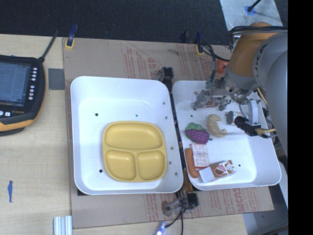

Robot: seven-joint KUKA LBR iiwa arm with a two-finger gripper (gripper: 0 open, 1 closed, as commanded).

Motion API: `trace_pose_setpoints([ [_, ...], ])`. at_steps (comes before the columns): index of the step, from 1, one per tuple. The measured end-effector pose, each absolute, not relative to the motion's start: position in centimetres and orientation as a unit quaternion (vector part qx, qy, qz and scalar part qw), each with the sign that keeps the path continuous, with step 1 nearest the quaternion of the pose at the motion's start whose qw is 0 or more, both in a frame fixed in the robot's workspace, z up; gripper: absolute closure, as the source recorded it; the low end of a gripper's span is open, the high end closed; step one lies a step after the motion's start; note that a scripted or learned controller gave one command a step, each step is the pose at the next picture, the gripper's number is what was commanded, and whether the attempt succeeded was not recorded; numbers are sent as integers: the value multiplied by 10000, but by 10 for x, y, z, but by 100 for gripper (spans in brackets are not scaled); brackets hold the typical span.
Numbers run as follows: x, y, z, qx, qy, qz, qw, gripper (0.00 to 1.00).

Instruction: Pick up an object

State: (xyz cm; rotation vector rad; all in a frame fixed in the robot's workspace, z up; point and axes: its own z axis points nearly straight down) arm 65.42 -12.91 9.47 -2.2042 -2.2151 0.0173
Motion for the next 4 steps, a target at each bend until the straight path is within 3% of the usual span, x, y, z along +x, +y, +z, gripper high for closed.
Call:
trace_pose_setpoints([
  [2,653,-178,92,-7054,-7087,46,108,0],
  [3,651,-207,87,-7050,-7089,62,191,0],
  [4,651,-208,87,-7042,-7098,69,179,0],
])
